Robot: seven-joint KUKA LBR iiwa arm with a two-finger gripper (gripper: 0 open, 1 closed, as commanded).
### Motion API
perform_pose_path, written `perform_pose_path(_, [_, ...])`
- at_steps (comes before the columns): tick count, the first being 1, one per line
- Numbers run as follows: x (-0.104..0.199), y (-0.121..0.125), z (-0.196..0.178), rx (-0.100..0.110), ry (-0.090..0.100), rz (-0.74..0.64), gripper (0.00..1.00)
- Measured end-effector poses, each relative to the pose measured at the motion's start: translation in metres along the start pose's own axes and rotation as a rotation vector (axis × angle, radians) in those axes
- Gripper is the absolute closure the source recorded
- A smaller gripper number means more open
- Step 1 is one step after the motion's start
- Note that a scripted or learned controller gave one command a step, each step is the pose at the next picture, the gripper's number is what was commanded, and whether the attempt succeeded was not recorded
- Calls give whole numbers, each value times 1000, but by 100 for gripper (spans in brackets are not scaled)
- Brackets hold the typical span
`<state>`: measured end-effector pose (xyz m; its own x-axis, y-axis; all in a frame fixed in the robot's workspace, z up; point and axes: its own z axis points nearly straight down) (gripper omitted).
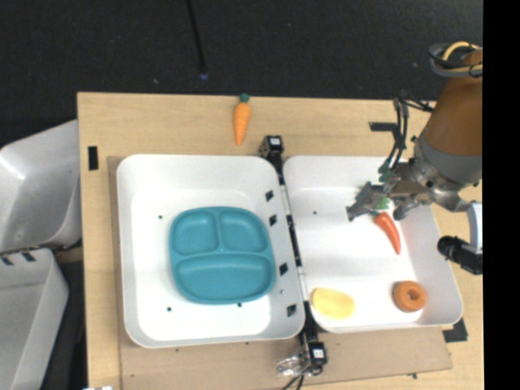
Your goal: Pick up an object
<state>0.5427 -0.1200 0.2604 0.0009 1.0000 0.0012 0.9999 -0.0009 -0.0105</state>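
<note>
Gripper low in the right bin, just above the red-orange carrot.

Whether its fingers are apart or together cannot be told. That carrot slants away beneath the gripper; a yellow piece and an orange ring lie nearer the bin's front wall. Beside it, the left bin holds a blue divided plate. Behind both bins, an orange carrot rests on the wooden bench.

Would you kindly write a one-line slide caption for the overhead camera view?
Gripper poised over the carrot in the right bin; teal plate in the left bin.
</note>
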Motion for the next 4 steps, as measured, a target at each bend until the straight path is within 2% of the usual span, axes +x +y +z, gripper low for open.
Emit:
perform_pose_path(1, [0,2,-6,-12,-2,-3,0])
perform_pose_path(2, [-2,0,57,-6,-2,0,0])
perform_pose_path(4, [-4,-4,153,-7,-2,0,0])
